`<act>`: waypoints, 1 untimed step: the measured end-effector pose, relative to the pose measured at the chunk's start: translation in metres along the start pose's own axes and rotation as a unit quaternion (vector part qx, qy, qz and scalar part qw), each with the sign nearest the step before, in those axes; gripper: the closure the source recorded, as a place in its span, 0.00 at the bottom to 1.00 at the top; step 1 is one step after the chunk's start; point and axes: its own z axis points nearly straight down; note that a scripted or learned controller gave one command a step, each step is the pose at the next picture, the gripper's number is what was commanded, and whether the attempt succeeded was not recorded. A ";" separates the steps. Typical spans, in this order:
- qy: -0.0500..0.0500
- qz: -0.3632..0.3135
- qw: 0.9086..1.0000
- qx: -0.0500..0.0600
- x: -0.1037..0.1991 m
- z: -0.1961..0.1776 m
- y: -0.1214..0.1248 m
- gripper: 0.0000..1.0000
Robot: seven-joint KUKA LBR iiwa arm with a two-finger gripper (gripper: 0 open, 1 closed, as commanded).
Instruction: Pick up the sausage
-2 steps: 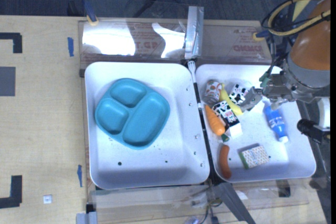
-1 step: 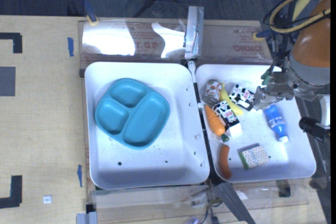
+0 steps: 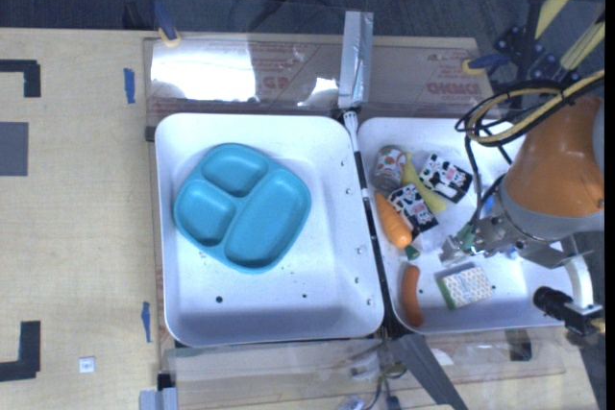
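Note:
The sausage (image 3: 411,295), a short reddish-brown link, lies upright along the front left corner of the right bin (image 3: 509,314). My gripper (image 3: 460,247) hangs over the middle of that bin, to the right of the sausage and a little behind it, apart from it. The grey and orange arm above hides much of the bin's right side.
An orange carrot (image 3: 392,219) lies just behind the sausage. Behind it are two cow-patterned pieces (image 3: 446,176), a yellow item (image 3: 420,180) and a small can (image 3: 389,166). A speckled pad (image 3: 466,285) lies right of the sausage. The left bin (image 3: 327,288) holds a blue divided plate (image 3: 242,205).

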 end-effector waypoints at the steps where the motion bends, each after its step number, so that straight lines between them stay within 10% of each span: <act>1: 0.000 -0.075 0.997 -0.003 -0.015 0.051 -0.005 1.00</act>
